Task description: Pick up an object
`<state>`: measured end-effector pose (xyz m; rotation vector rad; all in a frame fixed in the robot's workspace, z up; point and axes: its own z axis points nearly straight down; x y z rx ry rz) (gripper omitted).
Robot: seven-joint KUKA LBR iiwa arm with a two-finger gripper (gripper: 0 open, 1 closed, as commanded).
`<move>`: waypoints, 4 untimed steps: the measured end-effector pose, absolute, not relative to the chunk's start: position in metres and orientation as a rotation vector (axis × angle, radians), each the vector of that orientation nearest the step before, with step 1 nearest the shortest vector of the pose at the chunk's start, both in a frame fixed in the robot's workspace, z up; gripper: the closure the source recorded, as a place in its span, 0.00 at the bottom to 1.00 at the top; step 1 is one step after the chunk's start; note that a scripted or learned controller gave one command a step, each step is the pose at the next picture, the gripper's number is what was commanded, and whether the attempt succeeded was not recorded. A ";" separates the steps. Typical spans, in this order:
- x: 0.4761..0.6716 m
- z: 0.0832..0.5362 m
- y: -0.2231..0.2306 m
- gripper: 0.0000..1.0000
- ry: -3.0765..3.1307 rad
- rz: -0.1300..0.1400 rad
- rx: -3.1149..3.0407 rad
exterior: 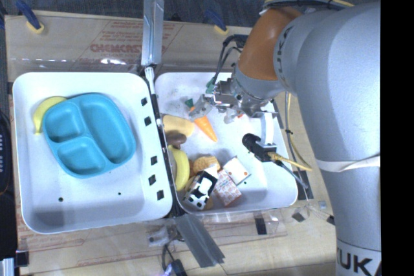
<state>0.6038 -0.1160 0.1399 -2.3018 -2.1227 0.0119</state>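
**Contents by count.** The bench carries two white bins side by side.

- The left bin (39, 203) holds two items: one blue plate (90, 132) with three compartments, and one yellow curved item (44, 110) partly hidden under the plate's far-left edge.
- The right bin (275, 194) holds the loose items, mostly gathered along its left wall and in its near half:
  - one orange cone (206, 128), carrot-like, left of centre;
  - one pale yellow-and-brown piece (176, 128) just left of the cone, against the left wall;
  - one banana (182, 168), nearer than that piece and also along the left wall;
  - one brown round piece (207, 164) just right of the banana;
  - one black-and-white carton (202, 191) at the near-left corner;
  - two small printed packs, a white-and-orange pack (235, 171) and a reddish pack (226, 191), touching each other just right of the carton;
  - one small green item (189, 102) in the far part, too small to identify.

**Tool.** The gripper (223, 106) stands over the far middle of the right bin, below the orange band of the arm (336, 74). It is just beyond the cone's far end, to its right — contact cannot be confirmed. How far open the gripper is cannot be told from this angle, and nothing is seen held in it. The other items lie apart from it.
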 end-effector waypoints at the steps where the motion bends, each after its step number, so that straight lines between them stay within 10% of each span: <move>1: 0.597 0.091 -0.109 0.00 -2.369 0.004 -2.054; 2: 0.625 0.093 -0.158 0.00 -2.545 0.000 -1.842; 3: 0.625 0.104 -0.158 1.00 -2.549 0.000 -1.837; 4: 0.631 0.196 -0.056 1.00 -2.672 -0.008 -1.662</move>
